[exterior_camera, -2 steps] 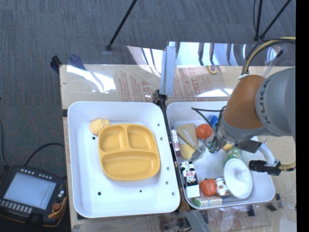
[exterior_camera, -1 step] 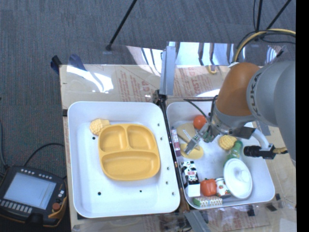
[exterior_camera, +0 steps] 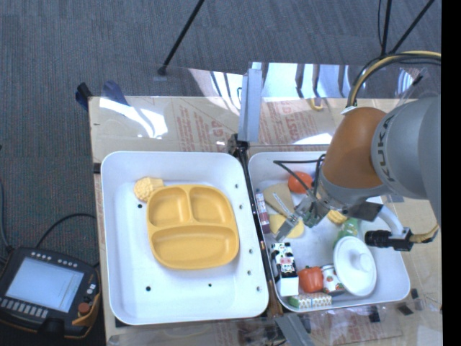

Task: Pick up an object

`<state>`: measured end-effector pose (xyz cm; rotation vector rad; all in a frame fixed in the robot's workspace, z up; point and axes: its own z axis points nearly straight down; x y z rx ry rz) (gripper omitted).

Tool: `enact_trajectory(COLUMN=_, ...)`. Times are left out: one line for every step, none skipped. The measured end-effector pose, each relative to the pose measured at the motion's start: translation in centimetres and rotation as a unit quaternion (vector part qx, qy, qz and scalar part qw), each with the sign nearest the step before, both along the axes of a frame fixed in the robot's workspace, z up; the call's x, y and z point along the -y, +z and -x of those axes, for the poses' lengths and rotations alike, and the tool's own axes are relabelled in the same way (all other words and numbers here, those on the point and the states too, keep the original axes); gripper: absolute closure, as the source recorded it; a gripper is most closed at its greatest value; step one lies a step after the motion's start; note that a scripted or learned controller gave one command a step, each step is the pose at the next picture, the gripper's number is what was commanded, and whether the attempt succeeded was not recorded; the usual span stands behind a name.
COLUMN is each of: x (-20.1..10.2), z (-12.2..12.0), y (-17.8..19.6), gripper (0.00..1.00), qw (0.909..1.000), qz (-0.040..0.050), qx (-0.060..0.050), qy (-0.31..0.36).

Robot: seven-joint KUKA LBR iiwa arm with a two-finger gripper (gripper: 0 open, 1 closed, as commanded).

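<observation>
- In the right bin (exterior_camera: 400, 283) we see the gripper (exterior_camera: 292, 222) low over a yellow piece (exterior_camera: 276, 224), its fingers (exterior_camera: 285, 231) apart, clamped on nothing.
- Near it lie an orange ball (exterior_camera: 300, 182), a white lid (exterior_camera: 355, 265) and a red toy (exterior_camera: 311, 279).
- The left bin (exterior_camera: 122, 280) holds a yellow divided plate (exterior_camera: 192, 225).

One fixed cam above bench (exterior_camera: 180, 117), angled down on both bins (exterior_camera: 119, 193), arm (exterior_camera: 403, 146) from right.
</observation>
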<state>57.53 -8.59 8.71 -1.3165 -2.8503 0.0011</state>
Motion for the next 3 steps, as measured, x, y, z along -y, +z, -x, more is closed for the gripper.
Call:
enact_trajectory(x=0.0, z=-0.1, y=1.0, gripper=1.0, qw=1.0, qz=-0.0002, qx=0.0, qy=0.001)
enact_trajectory(x=0.1, z=-4.1, y=0.0, gripper=1.0, qw=0.9944, qz=0.0001, qx=0.0, qy=-0.106)
enact_trajectory(x=6.1, z=-7.1, y=14.5, gripper=1.0, qw=0.9984, qz=0.0014, qx=0.005, qy=0.055)
